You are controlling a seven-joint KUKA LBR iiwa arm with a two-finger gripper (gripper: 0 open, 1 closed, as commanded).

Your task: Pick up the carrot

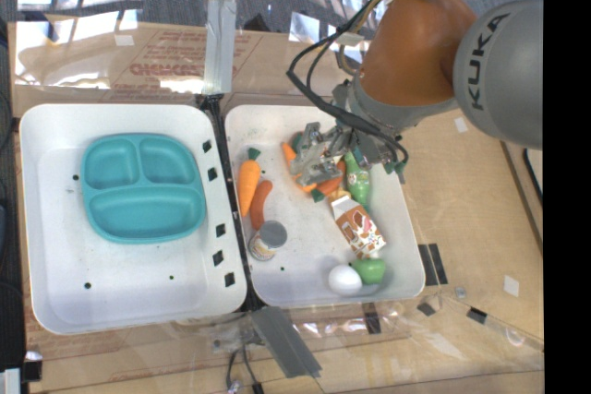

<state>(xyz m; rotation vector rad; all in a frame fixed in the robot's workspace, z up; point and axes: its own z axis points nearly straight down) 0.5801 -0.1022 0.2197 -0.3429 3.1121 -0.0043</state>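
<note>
Carrot [248,184] lies near the left wall of the right bin [305,286], toward the middle of the frame, its pale green stub pointing to the upper edge and its tip pointing down. Just beside it on the right, touching or nearly so, lies a reddish sausage-shaped piece [261,200], and below that rests a round metal can [267,238] seen partly end-on. The gripper [319,157] sits low over the upper middle of the same bin, well to the right of the carrot and apart from it; whether it is open or closed cannot be told, since its metal parts blur into the clutter beneath. Small orange pieces [314,186] show under and around it, but none can be seen held. To the right of the gripper lies a green bottle-like item [358,185], then a brown and white carton [357,229], and at the lower right corner a white egg shape [345,280] beside a green object [371,270]. The left bin [55,291] holds a teal divided tray [143,186]. The grey arm with its orange band [416,51] fills the upper right of the frame.
</note>
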